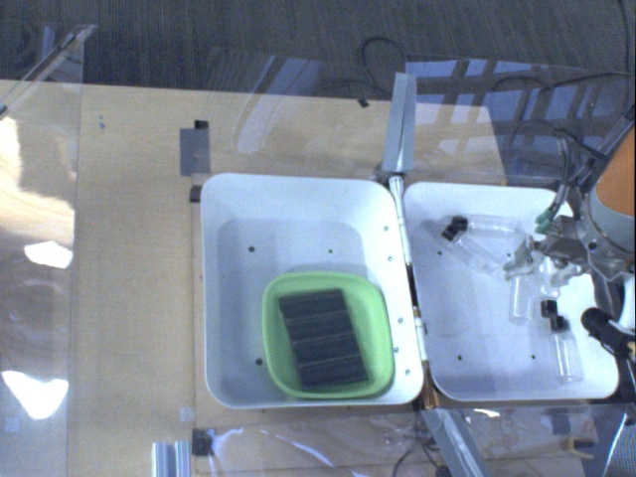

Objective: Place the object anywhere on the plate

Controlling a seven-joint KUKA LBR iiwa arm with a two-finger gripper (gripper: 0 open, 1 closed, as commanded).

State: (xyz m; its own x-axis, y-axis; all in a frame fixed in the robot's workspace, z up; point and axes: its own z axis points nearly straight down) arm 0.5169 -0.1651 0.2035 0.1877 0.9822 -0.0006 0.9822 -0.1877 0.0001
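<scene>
Lying on the green plate (375, 316) in the left bin (224, 296): a dark ribbed block (322, 340), flat, long axis running from the far-left edge of the plate toward the near-right, slightly slanted against the bin walls (ridges crossing the short way). Sitting low in the left bin, that plate, close to the near wall and the divider side. Scattered in the right bin (467, 366): clear plastic tubes with black caps, one (475, 231) near the far-left corner, another (562, 348) by the near-right corner, a third (523, 296) between them, upright or tilted, hard to tell. Reaching in from the right over the right bin, the gripper (553, 264), above the clear tubes, well apart from the plate. Impossible to tell from here whether open or closed, metal and clear plastic blending together. Underneath both bins, the pale wooden desk (119, 266)
</scene>
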